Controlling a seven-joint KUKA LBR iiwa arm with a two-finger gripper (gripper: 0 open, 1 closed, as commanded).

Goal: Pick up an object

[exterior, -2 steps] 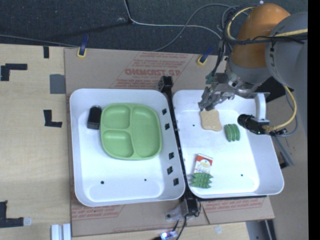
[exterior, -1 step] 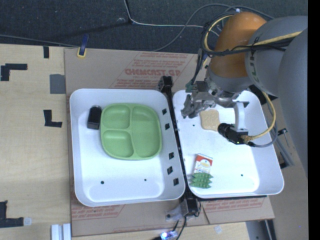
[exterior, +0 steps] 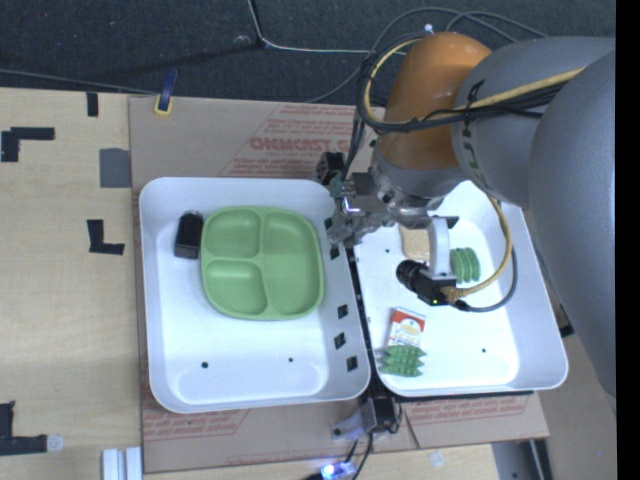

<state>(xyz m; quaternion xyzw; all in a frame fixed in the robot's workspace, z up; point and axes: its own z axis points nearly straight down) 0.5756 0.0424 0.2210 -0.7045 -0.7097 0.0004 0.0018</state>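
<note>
Gripper [exterior: 385, 218]: down at the right bin's [exterior: 505, 353] far-left corner; apart or together, can't tell.
Green ridged piece [exterior: 465, 264]: mid-bin, just beside it, the nearest pick.
Tip: centre above, descend straight, avoid the bin wall.

Two white bins [exterior: 165, 368], one green plate [exterior: 262, 263], one black block [exterior: 188, 235], one ridged green piece [exterior: 465, 264] and one packet [exterior: 403, 346] are counted.
</note>
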